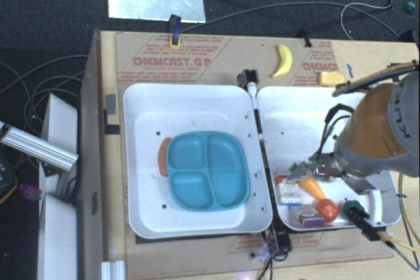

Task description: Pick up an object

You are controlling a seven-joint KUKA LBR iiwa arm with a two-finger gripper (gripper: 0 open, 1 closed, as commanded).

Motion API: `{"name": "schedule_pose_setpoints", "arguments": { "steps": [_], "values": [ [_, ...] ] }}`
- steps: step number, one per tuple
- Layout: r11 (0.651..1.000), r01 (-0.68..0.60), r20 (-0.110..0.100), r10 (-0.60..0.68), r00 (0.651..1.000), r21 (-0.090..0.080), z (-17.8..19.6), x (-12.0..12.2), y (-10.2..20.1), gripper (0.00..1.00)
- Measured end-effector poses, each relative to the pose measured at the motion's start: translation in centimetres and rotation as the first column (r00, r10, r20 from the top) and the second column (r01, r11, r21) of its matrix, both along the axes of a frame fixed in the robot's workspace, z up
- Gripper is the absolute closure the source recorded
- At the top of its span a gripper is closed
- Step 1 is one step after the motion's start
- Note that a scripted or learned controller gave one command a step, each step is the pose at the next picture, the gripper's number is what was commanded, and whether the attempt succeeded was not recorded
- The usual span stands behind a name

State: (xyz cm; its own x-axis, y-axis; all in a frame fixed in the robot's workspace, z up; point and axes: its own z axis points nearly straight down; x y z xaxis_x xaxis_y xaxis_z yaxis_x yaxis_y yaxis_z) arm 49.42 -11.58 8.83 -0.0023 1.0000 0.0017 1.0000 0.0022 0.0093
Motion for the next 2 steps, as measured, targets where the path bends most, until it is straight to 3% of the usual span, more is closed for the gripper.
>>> {"name": "schedule_pose_setpoints", "arguments": {
  "steps": [1, 2],
  "values": [
    [1.0, 0.001, 0.004, -0.001, 1.0, -0.002, 1.1, 0.1, -0.1, 1.0],
    [1.0, -0.002, -0.007, 0.002, 1.0, 0.0, 9.7, 5.3, 8.3, 1.0]
  ]
}}
